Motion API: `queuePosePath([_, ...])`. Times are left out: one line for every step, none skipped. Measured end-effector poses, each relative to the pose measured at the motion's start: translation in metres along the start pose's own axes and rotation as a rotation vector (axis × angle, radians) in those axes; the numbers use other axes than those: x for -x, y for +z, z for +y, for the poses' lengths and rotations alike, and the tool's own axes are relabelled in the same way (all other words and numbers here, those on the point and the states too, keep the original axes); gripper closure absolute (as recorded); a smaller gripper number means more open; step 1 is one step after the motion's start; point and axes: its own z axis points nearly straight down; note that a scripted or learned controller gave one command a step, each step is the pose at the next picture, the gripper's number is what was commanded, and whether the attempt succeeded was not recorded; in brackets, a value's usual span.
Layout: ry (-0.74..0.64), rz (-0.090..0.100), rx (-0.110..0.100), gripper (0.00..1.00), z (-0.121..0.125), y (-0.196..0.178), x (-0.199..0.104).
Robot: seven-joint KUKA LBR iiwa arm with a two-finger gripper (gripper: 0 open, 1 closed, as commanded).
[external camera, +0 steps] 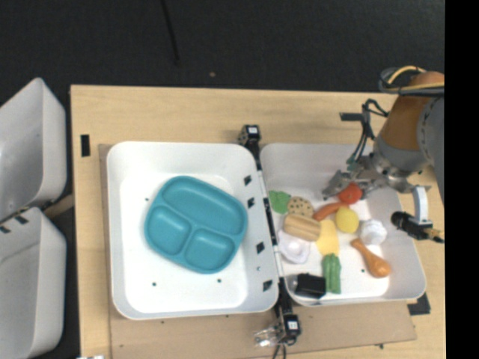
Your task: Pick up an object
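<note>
**A:** Where's your tool [346,184] sitting right now?

**B:** Low over the far part of the right bin [299,155], coming in from the right. Whether it's spread or closed you can't tell from this angle, and nothing visibly sits in it, so don't count anything as held.

**A:** Nearest candidate?

**B:** The red piece [349,195]. It lies right at the tip, just on the near side, possibly touching; you can't confirm contact. The orange carrot-like stick [326,212] runs on from it, pointing near-left.

**A:** Its axis?

**B:** The red and orange pair lies diagonally, far-right to near-left. My read: you'd want to close across that line, not along it.

**A:** What else is crowding you?

**B:** The yellow piece [346,220] is just near of the red one. The round cookie [300,205] and the tan bread slice [302,227] are further left, with the green piece [279,201] by the divider. An orange drumstick [372,258] lies near-right, a green stick [331,274] and a black block [309,284] by the near wall.

**A:** Left bin?

**B:** The left bin [127,275] has the blue divided plate [196,224], well apart from you. Ignore it.

**A:** Risk?

**B:** The pile is tight. You'll likely nudge the yellow piece when you drop onto the red one.
</note>
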Motion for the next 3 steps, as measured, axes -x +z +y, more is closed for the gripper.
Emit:
queuePosePath([-0.003,-0.001,0.0,1.0,0.001,-0.01,0.001])
queuePosePath([-0.004,0.0,0.007,1.0,0.01,-0.058,0.007])
queuePosePath([-0.004,0.0,0.007,1.0,0.008,-0.099,0.007])
